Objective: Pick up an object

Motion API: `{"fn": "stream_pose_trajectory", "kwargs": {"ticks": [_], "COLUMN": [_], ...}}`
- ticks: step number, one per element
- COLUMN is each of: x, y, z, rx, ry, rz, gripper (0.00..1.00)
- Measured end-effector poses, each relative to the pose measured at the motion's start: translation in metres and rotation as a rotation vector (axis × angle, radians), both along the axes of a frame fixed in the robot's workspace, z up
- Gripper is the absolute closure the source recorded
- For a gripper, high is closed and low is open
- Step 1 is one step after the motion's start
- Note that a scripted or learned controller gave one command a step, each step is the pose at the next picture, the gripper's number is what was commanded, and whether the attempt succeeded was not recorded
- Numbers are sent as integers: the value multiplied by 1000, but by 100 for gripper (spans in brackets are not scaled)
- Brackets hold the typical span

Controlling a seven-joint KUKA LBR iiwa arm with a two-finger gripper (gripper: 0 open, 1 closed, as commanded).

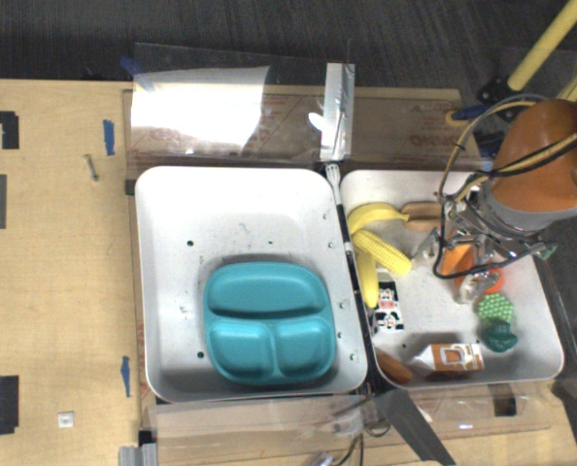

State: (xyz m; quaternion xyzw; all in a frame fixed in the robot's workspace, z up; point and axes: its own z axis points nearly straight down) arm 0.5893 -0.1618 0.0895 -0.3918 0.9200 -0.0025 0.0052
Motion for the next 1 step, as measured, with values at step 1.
{"fn": "stream_pose_trajectory", "kwargs": {"ticks": [1], "x": [3], "y": [-21], "z": [0], "rx": [1], "ry": [-3], "rz": [80], "gripper": [0]}}
